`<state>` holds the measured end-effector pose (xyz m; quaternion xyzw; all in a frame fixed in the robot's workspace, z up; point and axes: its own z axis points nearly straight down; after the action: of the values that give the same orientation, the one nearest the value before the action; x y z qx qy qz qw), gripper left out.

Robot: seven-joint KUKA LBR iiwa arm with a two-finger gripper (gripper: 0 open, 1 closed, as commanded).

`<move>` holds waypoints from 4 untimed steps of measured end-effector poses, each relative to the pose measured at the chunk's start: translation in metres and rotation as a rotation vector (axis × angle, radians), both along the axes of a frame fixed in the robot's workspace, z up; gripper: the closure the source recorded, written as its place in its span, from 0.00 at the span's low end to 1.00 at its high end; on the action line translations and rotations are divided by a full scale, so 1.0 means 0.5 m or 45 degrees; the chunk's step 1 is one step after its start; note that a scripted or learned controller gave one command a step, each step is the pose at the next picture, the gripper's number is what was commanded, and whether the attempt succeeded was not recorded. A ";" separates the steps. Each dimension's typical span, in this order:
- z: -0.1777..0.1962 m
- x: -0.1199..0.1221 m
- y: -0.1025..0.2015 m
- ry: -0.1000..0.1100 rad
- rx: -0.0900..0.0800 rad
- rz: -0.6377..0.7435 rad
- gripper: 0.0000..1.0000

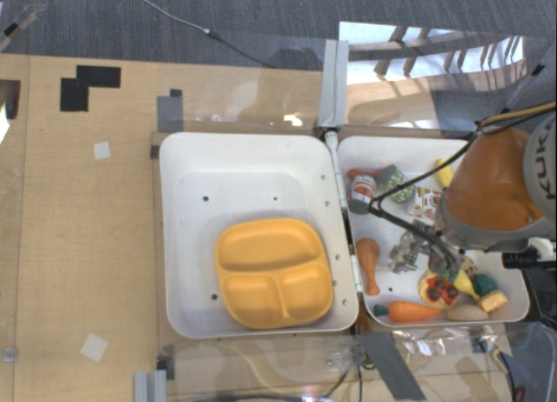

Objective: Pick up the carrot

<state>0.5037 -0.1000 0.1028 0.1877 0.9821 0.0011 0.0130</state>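
From my remote station I see the bench (78, 244) carrying two shallow white bins side by side: the left bin (252, 170) holds a yellow divided tray (274, 271), lying toward its near edge, and the right bin (392, 155) holds a scatter of small toy foods. The carrot (415, 311), orange and lying on its side, rests against the near wall of the right bin, with a pale bread-like piece (467, 311) just beside its right end. To its left, a toy drumstick (369, 263) lies lengthwise near the wall that divides the bins. A red-labelled can (362, 189) and a green item (390, 179) sit at the far end of the same bin. The arm (492, 184), grey with its orange band, reaches in from the right above the right bin; its end effector (407, 254) hangs over the bin's middle, above and apart from the carrot, and nothing shows between its fingers, though I cannot tell how wide they stand. A cluster of red, yellow and green pieces (448, 289) lies near the carrot's right end
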 end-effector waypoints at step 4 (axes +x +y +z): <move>0.369 0.134 -0.209 0.020 -0.006 0.355 1.00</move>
<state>0.5707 -0.2044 0.2873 0.0494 0.9988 -0.0009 0.0056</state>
